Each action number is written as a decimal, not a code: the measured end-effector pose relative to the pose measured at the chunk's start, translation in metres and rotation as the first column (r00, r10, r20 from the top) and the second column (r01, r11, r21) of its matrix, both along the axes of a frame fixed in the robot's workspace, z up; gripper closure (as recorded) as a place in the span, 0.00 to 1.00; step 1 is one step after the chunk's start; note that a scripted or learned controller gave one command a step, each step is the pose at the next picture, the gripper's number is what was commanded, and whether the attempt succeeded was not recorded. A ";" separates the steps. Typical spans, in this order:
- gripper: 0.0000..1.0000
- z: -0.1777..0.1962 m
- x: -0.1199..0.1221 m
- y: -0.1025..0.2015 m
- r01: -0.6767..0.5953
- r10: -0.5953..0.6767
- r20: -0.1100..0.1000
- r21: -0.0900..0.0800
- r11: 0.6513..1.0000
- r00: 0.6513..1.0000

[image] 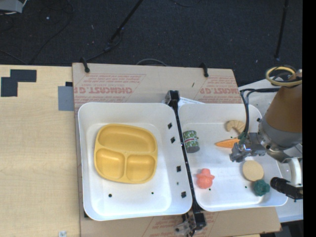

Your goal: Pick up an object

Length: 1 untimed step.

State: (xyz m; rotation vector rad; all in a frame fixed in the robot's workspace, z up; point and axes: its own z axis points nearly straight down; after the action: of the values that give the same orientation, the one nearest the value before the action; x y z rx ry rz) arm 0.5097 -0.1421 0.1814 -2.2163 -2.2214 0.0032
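Observation:
The right bin (217,117) holds several small items: a green-banded can (190,141), an orange carrot (227,143), a tan curved piece (235,126), a pink-red toy (205,178), a round beige cookie (253,170) and a dark green lump (260,187). My gripper (240,150) hangs low over the right bin, right beside the carrot's thick end and just above-left of the cookie. The arm's grey and orange body (284,115) comes in from the right. Nothing is seen between the fingers.
The left bin (98,191) carries a yellow divided plate (126,152). A black divider (178,152) runs between the bins. Cardboard (148,83) lies under and behind them. A black part (284,186) juts in near the right bin's lower right corner.

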 end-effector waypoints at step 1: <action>1.00 0.039 -0.001 -0.001 0.000 0.000 0.001 -0.001 1.000 1.000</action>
State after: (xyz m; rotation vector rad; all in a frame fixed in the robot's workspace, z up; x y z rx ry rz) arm 0.5090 -0.1434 0.2206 -2.2173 -2.2220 0.0029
